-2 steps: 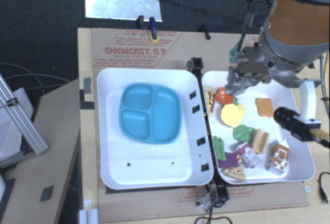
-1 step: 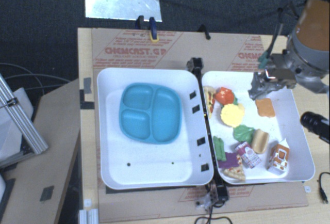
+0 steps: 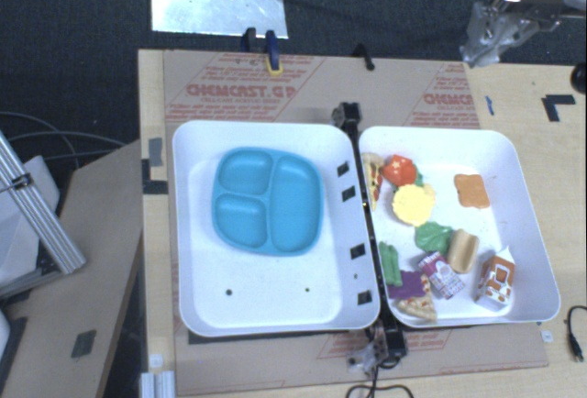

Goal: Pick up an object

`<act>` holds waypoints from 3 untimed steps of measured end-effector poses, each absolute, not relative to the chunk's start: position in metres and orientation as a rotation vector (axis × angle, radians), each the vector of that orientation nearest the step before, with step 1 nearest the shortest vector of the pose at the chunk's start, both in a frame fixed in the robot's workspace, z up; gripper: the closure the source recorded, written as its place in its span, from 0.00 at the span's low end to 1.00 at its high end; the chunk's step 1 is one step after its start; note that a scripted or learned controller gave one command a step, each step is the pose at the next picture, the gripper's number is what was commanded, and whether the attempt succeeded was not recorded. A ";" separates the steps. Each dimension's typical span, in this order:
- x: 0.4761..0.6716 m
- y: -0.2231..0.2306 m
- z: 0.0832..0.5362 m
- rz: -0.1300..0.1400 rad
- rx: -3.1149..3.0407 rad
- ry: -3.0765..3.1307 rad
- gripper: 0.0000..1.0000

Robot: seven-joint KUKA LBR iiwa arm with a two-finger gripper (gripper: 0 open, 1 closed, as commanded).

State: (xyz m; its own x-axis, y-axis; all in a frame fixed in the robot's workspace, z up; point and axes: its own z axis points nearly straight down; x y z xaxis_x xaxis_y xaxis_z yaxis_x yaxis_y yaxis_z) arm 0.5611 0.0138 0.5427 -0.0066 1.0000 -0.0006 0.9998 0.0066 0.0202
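Blue divided tray (image 3: 268, 201) is sitting in the left bin (image 3: 197, 295). 2 white bins are lying side by side, touching at the middle. The right bin (image 3: 523, 176) is holding the toy food: a red tomato (image 3: 399, 170) near the top, a yellow round piece (image 3: 414, 204) just below it, an orange slab (image 3: 472, 191) to the right, a green piece (image 3: 433, 235), a tan bread roll (image 3: 463, 249), a small carton (image 3: 496, 280), a purple packet (image 3: 440, 275). The gripper (image 3: 495, 29) is hovering above the bench at top right, well apart from the food, gripping nothing; cannot tell how far its claw is open.
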 end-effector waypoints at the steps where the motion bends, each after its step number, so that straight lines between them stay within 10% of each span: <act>1: 0.500 -0.043 0.494 -0.003 2.228 2.218 1.00; 2: 0.490 -0.119 0.454 -0.002 2.227 2.213 1.00; 3: 0.566 -0.055 0.473 0.008 2.205 2.231 1.00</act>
